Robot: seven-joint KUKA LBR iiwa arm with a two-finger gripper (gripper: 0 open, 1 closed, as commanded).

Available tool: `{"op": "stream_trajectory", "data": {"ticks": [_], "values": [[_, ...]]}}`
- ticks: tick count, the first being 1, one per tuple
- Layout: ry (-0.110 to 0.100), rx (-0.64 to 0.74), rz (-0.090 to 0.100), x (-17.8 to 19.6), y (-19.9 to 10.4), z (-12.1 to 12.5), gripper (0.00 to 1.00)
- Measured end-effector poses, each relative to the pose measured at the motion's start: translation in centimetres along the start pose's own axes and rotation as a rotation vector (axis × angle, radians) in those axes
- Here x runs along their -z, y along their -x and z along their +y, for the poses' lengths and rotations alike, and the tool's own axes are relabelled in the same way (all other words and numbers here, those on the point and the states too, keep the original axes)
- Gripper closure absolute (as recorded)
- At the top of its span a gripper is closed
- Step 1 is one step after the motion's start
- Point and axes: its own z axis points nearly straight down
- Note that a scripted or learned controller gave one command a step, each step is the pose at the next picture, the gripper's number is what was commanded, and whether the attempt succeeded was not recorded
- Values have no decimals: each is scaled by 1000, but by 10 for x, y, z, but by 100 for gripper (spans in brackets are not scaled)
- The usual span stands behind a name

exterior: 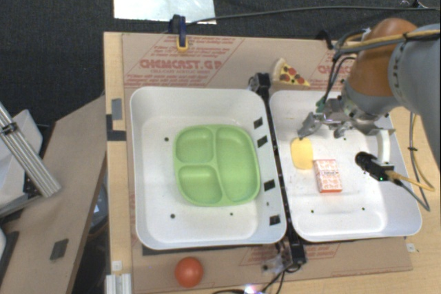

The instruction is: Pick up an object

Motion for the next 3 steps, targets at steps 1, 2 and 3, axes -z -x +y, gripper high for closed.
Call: {"op": "stream_trajectory", "data": {"ticks": [1,2,3], "values": [[2,0,0,-32,-1,0,0],[8,0,-1,-19,0,2,100],[10,3,-2,43,3,10,100]]}}
